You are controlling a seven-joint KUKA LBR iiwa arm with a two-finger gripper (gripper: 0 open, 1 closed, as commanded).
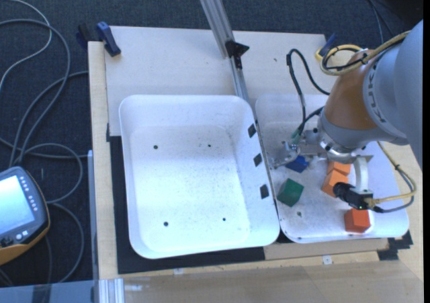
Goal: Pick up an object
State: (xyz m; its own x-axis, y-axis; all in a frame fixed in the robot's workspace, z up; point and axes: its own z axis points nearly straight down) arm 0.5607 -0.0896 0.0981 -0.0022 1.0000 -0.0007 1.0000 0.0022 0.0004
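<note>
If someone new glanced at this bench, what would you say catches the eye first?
The grey arm with its orange band looms over the right bin, its gripper low beside a blue object. A green block and orange blocks lie nearby. The left bin dominates the middle.

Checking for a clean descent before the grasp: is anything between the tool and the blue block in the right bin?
Nothing visible lies between them. The tool sits right at the blue block; the green block and orange blocks lie apart, nearer the bin's front.
</note>
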